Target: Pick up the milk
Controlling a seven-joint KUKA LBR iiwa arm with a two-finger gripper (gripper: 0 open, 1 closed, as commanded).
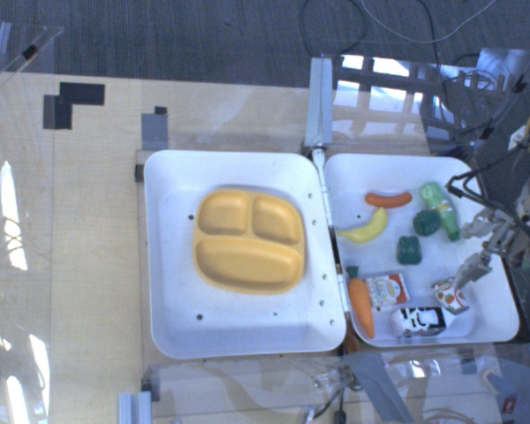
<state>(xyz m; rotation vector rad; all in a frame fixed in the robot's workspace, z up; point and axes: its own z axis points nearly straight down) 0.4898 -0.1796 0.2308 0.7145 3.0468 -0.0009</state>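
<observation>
Pale wood counter [79, 263], two white bins. Approach step: hand [470, 270], grip state unclear, just above small white-and-red milk carton [450, 296]. Next: descend, centre, close.

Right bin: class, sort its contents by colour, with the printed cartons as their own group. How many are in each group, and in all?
Green: 3 (bottle, two small pieces)
Yellow: 1 (banana)
Red: 1 (sausage)
Orange: 1 (carrot)
Printed cartons: 3
Total: 9
</observation>
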